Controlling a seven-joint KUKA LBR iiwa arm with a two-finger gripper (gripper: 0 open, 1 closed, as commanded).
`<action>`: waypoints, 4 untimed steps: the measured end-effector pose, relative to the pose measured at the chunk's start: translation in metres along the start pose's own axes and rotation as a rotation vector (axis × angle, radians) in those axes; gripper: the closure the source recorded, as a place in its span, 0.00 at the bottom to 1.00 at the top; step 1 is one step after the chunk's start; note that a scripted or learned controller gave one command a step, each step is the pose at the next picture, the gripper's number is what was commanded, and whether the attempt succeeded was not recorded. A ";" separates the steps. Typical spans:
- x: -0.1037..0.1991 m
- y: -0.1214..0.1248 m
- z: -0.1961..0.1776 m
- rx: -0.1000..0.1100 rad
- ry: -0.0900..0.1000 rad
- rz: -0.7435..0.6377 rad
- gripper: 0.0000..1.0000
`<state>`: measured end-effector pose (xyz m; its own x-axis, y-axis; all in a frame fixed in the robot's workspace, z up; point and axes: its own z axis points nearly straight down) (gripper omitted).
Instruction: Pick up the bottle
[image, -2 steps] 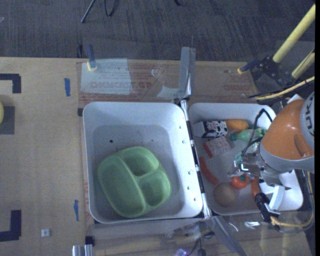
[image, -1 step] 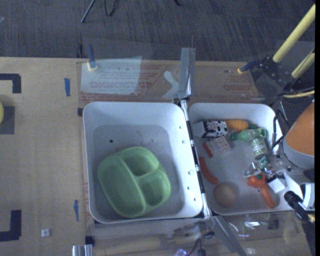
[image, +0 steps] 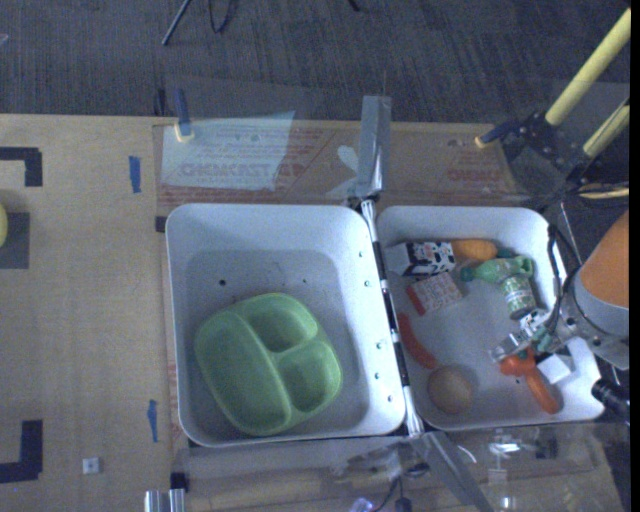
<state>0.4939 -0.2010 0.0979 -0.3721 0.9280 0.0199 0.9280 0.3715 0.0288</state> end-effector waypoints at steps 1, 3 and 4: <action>-0.022 0.009 -0.186 0.026 -0.022 -0.119 1.00; 0.011 -0.004 -0.308 0.026 -0.024 -0.001 1.00; -0.012 -0.015 -0.201 0.024 -0.025 0.264 1.00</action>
<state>0.4803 -0.2234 0.2983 -0.1166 0.9932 -0.0012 0.9932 0.1166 0.0016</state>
